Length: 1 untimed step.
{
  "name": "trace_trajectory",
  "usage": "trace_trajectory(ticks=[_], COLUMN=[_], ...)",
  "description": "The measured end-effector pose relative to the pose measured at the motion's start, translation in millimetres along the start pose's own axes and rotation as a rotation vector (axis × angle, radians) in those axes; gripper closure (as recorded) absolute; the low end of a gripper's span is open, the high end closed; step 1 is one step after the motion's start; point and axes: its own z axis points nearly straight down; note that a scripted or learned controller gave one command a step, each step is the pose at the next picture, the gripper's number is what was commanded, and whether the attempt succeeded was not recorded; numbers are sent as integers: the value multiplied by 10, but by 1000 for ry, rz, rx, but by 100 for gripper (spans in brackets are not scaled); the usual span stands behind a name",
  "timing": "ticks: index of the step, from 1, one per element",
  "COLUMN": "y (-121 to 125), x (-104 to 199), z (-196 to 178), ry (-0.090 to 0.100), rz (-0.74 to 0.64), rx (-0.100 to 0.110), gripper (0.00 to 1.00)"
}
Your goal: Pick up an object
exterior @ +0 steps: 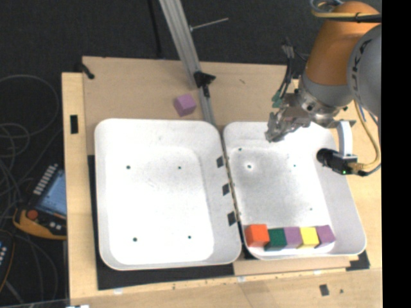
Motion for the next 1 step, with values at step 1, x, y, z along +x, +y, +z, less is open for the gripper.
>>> trace_trajectory(ticks=[1], y=[249], x=[104], z=[599], ry=[1], rz=[0], rx=[2], gripper=[100])
